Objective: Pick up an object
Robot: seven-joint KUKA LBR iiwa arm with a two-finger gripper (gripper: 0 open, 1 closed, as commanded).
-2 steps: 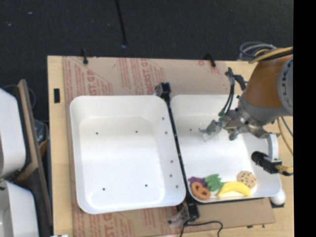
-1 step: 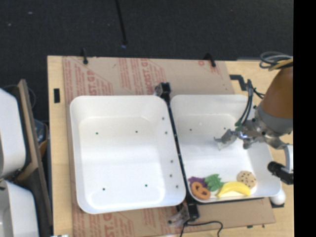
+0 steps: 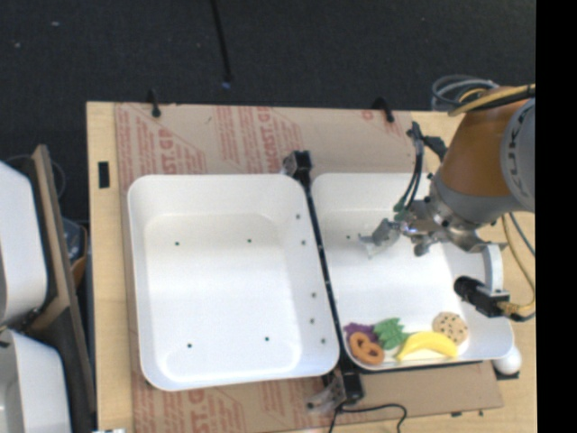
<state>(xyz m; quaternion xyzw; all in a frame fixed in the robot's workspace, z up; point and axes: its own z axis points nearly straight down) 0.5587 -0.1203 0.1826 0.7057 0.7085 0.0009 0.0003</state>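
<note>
Hovering over the upper middle of the right bin (image 3: 361,197), my gripper (image 3: 397,235) hangs well apart from the toys, and from this slanted view I cannot tell how it is set, so I say nothing more of it. What I could pick is clustered along the bin's near edge: a yellow banana (image 3: 425,345), a round cookie (image 3: 450,327) just behind its right end, a green leafy piece (image 3: 390,332) beside its left end, and a pretzel (image 3: 365,350) with something purple (image 3: 357,331) at the far left of the row.

They look like small play-food pieces, so I judge them light and fairly stiff, with smooth skins that could slip under a careless pinch. None seems fragile.

The banana is my likeliest target. Its long axis runs roughly along the bin's near wall, left to right, curving slightly, with the right tip toward the cookie. I would take it across the middle of its body, closing across the short width. Its neighbours touch or nearly touch it, so crowding is the risk.

The left bin (image 3: 144,206) plays no part here.
</note>
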